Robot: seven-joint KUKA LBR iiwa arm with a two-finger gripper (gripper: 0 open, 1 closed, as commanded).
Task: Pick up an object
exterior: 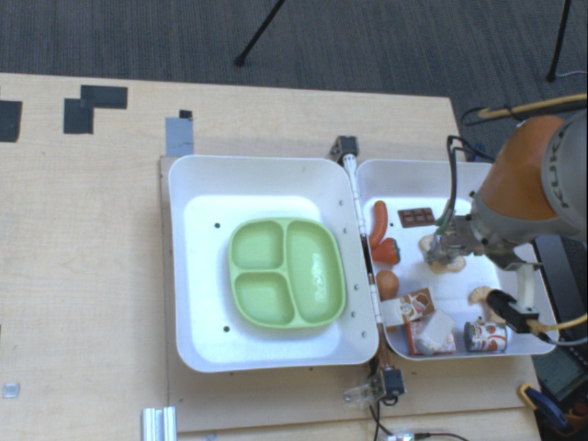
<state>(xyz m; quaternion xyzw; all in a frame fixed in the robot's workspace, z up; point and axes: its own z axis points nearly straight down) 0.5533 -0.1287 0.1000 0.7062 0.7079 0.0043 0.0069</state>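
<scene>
The gripper [447, 254] is down in the right white bin [524, 345], over a small tan object [439, 243]. Whether it is clamped on that object I cannot tell. Nothing looks lifted, so the pick seems unfinished. Nearby lie a red sausage-shaped toy [379, 220] and a brown egg-like ball [388, 284]. The left bin holds a green divided plastic plate [287, 273].

A pale green plate [287, 273] is sitting in a white bin [197, 246]; the red sausage [379, 220], brown egg [388, 284] and orange-banded arm [528, 177] are showing nearby.
</scene>
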